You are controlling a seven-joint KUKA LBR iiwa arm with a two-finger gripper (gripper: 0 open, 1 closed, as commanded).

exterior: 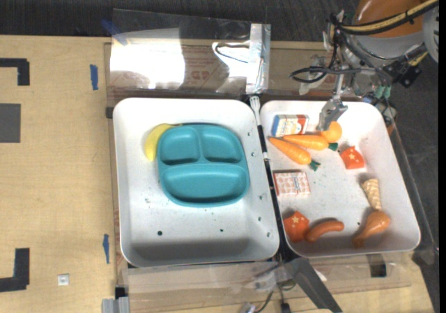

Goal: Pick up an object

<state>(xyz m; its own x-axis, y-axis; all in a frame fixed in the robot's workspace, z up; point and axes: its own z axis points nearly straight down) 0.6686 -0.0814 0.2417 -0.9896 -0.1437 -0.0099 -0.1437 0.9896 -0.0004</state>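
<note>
In the right bin (390, 165), at about eleven o'clock, two carrots (301, 146) are seen lying side by side, long axes running from nine to three o'clock, the lower one tilted toward four. The end effector (332, 116) is seen just above their right ends, at one o'clock from them, beside a small orange piece (334, 131). Whether it is apart or together cannot be told.
</note>
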